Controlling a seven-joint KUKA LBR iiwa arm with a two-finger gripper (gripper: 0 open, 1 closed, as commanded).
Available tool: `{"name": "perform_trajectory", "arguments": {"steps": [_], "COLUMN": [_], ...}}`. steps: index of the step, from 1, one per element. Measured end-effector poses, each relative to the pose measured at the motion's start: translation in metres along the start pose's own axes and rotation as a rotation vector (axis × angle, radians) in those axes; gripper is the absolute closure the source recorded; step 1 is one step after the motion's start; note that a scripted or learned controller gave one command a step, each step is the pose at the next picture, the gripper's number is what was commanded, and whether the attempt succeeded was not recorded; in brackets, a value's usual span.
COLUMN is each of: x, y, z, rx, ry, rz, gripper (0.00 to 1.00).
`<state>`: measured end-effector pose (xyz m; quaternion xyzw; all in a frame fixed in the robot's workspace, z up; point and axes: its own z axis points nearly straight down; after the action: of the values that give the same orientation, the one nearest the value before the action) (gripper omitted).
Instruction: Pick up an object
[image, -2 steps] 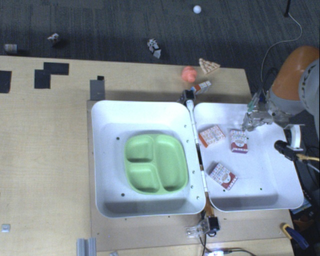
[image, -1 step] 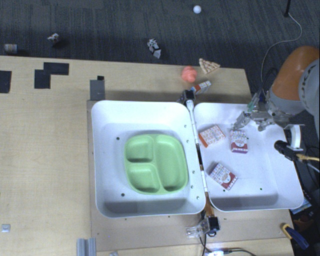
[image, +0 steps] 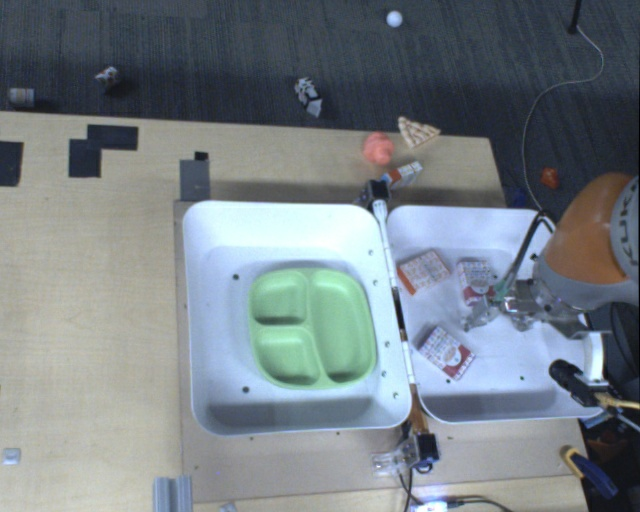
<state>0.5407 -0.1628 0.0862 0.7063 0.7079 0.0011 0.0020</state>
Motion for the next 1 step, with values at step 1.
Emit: {"name": "perform_trajectory", "arguments": {"steps": [1], "x": [0.0001], "y": [0.0025], "z": [-0.0118], "rx": [-0.008], "ry": [-0.002], "rz": [-0.001], "gripper": [1.00]}}
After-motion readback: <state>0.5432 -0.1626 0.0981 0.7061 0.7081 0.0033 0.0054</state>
